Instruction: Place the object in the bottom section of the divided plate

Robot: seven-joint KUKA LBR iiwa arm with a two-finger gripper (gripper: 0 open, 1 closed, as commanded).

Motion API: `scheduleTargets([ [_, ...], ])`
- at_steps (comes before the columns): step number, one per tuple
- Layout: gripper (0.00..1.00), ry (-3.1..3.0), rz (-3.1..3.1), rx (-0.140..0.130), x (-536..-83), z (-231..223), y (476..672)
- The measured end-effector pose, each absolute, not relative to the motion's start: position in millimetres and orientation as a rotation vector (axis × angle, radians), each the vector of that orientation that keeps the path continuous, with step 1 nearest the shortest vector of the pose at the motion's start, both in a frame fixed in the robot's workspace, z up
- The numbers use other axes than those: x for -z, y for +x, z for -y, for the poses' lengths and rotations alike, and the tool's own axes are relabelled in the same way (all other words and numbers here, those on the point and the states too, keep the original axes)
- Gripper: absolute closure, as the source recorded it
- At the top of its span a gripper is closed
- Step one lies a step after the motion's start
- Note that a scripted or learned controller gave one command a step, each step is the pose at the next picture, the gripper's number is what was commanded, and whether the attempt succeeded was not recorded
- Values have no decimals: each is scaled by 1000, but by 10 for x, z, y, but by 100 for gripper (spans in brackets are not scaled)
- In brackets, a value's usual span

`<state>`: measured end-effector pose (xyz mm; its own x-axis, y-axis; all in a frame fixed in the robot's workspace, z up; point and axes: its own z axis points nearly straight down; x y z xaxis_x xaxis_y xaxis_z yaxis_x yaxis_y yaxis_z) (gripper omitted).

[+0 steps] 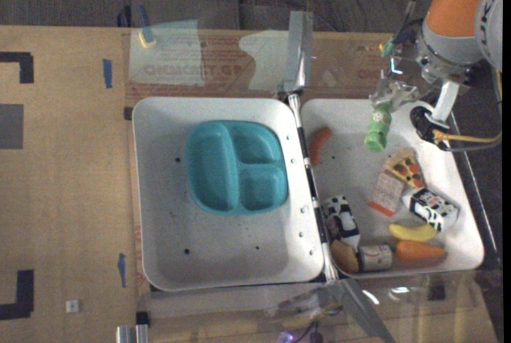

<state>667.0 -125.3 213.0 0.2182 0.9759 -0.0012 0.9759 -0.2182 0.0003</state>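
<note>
Plate [237, 167] in left bin [160, 238]

Two shallow white plastic bins, the left bin [152, 198] and the right bin [467, 242]; one teal divided plate [236, 167]; two black-and-white cartons [342, 218] [433, 208]; one yellow banana [415, 233]; two orange carrot-like pieces [318, 145] [419, 252]; one green bottle-shaped item [375, 131]; one pizza slice [405, 167]; one small can [375, 257].

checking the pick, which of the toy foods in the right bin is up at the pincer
The green bottle-shaped toy, hanging just below the pincer near the bin's far edge. The banana, carrot and pizza slice lie lower in the bin.
</note>
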Motion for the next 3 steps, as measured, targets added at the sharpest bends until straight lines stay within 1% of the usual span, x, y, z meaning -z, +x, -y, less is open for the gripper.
scheduleTargets([
  [1, 100, 2459, -1958, 2, -1966, 448, 6485],
  [2, 100, 2472, -1937, -3, -2148, -456, 6530],
  [3, 100, 2551, -1838, 4, -1667, -1093, 6620],
])
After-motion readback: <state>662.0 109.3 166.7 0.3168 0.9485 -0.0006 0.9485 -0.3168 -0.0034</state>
